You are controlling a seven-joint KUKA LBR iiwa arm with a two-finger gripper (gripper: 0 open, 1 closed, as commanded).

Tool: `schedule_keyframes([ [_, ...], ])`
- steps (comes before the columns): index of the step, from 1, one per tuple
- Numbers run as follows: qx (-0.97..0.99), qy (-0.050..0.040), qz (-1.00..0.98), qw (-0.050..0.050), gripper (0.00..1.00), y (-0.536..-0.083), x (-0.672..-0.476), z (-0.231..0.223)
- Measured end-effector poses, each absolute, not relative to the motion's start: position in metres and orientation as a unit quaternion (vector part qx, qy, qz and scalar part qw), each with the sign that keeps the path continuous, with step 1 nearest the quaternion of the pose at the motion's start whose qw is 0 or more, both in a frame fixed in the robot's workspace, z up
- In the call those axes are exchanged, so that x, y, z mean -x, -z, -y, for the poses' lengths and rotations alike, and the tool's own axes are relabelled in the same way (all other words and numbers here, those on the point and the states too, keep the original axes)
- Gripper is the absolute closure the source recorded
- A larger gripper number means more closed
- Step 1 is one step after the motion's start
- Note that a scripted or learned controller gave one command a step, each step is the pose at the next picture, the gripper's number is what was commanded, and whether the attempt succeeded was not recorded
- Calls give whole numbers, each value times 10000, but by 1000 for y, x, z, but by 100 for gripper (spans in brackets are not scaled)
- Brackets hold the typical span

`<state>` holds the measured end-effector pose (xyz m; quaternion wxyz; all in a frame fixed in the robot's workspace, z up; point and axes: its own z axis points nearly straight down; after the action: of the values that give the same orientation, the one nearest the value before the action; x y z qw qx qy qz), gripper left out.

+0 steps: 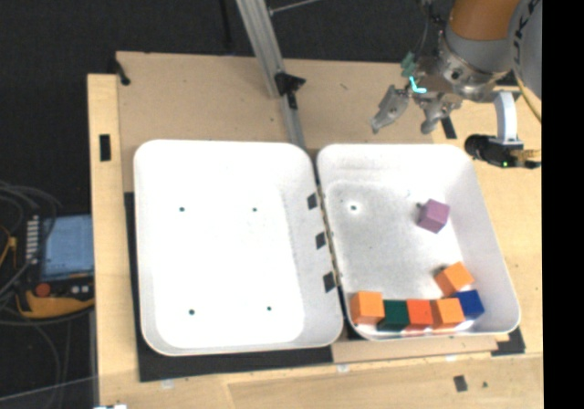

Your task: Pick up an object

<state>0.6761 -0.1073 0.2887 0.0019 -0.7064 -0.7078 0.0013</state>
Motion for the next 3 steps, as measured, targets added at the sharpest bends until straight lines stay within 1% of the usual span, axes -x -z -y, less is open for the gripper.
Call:
schedule_keyframes([
  [1, 7060, -9, 7082, -7, 0, -292, -677, 108],
  [2, 7057, -25, 7085, 10, 0, -240, -671, 101],
  [3, 7073, -24, 7069, 6, 0, -198, -669, 100],
])
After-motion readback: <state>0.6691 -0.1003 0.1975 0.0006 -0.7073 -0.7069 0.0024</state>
